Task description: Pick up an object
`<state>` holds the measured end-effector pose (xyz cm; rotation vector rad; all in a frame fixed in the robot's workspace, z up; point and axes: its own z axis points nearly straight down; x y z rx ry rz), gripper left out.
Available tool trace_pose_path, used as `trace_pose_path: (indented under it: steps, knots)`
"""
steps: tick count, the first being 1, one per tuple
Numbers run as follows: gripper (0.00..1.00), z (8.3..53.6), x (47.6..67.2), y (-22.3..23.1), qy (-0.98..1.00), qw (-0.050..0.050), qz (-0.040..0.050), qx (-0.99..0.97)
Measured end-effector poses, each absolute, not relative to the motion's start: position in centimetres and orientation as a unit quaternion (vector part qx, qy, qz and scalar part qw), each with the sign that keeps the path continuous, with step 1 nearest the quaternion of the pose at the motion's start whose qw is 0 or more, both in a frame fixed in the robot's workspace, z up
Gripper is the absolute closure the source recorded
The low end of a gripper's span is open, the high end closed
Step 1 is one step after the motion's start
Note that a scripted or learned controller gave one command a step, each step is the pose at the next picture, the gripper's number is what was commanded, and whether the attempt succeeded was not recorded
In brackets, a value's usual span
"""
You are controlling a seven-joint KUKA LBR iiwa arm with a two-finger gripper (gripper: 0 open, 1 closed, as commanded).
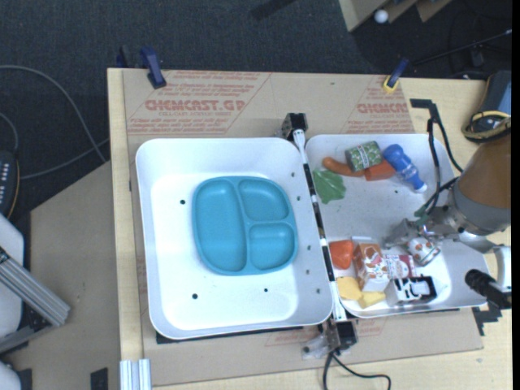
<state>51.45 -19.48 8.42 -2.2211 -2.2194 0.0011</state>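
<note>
Red-white carton (375,265) lying flat, front of right bin (370,210), w/ yellow block (351,288).

You see two white bins: the left bin (162,218) holds a turquoise divided plate (244,223). In the right bin (366,210) lie a blue bottle (404,166), a green-labelled can (363,154), an orange carrot (345,167), a green leaf (328,185), a red-and-white patterned carton (374,266) and yellow cheese (351,289). The counter (244,104) is tan with red lettering.

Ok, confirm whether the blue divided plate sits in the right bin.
No, the blue divided plate lies in the left bin.
</note>
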Motion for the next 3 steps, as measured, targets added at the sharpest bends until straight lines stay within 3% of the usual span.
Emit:
trace_pose_path:
  steps: [1, 2, 3]
  knots:
    - [1.0, 9.5, 51.6, -19.5, -0.707, -0.001, -0.001, -0.707]
    - [1.0, 8.5, 57.8, -12.2, -0.708, -0.001, -0.0013, -0.706]
    - [1.0, 18.6, 59.9, -3.0, -0.708, 0.0, -0.0019, -0.706]
